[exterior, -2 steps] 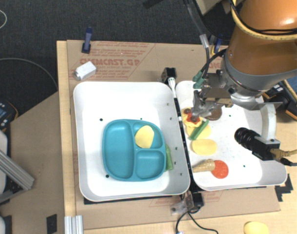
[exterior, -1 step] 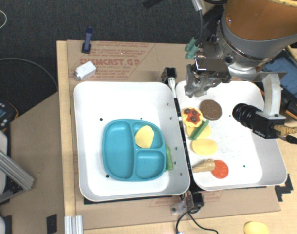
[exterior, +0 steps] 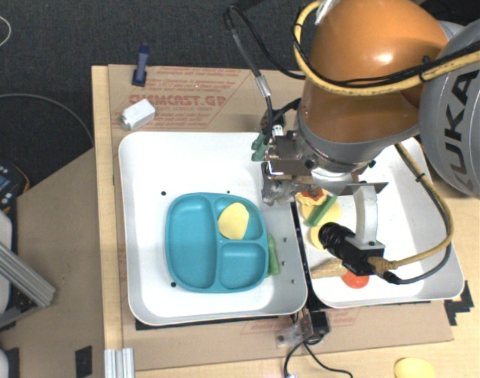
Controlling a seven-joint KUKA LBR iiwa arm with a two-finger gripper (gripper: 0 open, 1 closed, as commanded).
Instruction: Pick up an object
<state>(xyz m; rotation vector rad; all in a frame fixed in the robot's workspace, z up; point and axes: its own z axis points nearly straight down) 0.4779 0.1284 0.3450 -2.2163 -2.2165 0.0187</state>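
Cardboard-topped bench (exterior: 185,101), two white bins: we log the pincer (exterior: 319,203) low over the right bin (exterior: 429,278) at centre-right of frame, grip state not discernible, yellow-green objects (exterior: 315,207) directly beneath, orange piece (exterior: 356,279) lower right.

Left bin (exterior: 145,211) holds a divided tray (exterior: 201,246), a small rounded item (exterior: 234,220) lying in its upper right compartment. Right bin (exterior: 417,278) sits just beside it; arm (exterior: 366,77) hangs over its items (exterior: 317,209). A small block (exterior: 138,114) lies behind left bin.
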